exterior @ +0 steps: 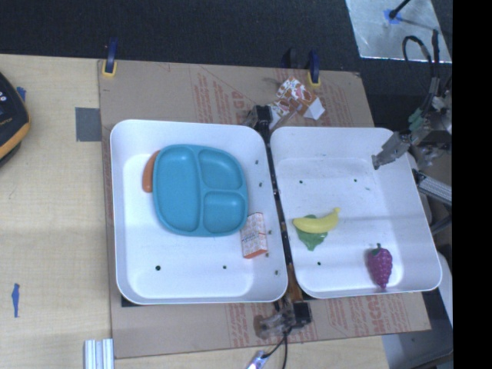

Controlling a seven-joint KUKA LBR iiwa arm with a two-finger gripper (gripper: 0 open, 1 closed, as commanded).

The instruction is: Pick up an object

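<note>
Hand [387,154] hangs over the right bin's [407,206] upper right corner; whether its fingers are apart or together, I cannot tell. Banana [317,222] and grapes [379,265] lie in that bin, well apart from the hand.

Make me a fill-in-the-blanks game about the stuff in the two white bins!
1. The blue plate lies in the ____ bin.
2. The banana is colored ____.
3. The bunch of grapes lies in the same bin as the ____.
4. The small packet sits beside the plate, in the ____ bin.

Missing words: left; yellow; banana; left
</note>
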